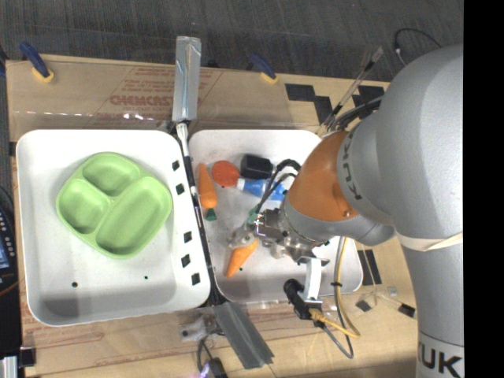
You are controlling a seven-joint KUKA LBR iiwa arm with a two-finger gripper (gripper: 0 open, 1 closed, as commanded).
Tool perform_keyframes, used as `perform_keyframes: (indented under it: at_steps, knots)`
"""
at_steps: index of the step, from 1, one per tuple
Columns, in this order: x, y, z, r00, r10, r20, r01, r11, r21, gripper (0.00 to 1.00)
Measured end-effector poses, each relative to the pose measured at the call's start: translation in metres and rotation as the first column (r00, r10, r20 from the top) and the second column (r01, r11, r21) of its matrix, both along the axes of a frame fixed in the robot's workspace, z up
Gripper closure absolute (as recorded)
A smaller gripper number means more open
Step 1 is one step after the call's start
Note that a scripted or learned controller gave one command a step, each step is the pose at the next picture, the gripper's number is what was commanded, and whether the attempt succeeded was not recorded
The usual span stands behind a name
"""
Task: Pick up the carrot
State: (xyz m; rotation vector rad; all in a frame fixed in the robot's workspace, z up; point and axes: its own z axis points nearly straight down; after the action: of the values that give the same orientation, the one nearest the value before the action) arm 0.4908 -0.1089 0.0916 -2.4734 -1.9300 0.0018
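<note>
We took the right-hand shallow white bin (331, 144) as our landmark. Inside it, toward its lower left part, lay a small orange plastic carrot (241, 258), its long axis slanting from lower left to upper right. A second orange, carrot-like piece (207, 189) lay along the bin's left wall, running nearly straight up and down the view; we could not say for certain which of the two the task meant, but we judged the slanted one to be the target, since the tool was at it.

The two-finger gripper (253, 235) hung over the bin's middle, touching or just above the slanted carrot's upper right end. We could not tell its state from this view, because the wrist and cabling hid it. So we could not say the carrot was held.

The relation that mattered, as we judged it: the carrot lay down and to the left of the gripper, with only its near end under the tool.

Near the bin's upper middle sat a red rounded toy (225, 172), a black block (256, 165) and a blue piece (253, 186). The left bin (31, 211) bore a green sectioned plate (114, 203).
</note>
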Motion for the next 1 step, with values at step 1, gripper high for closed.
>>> perform_keyframes:
  at_steps: [1]
  knots:
    - [0.0000,0.0003,0.0092,1.000,0.004,-0.002,-0.004,1.000,0.001,1.00]
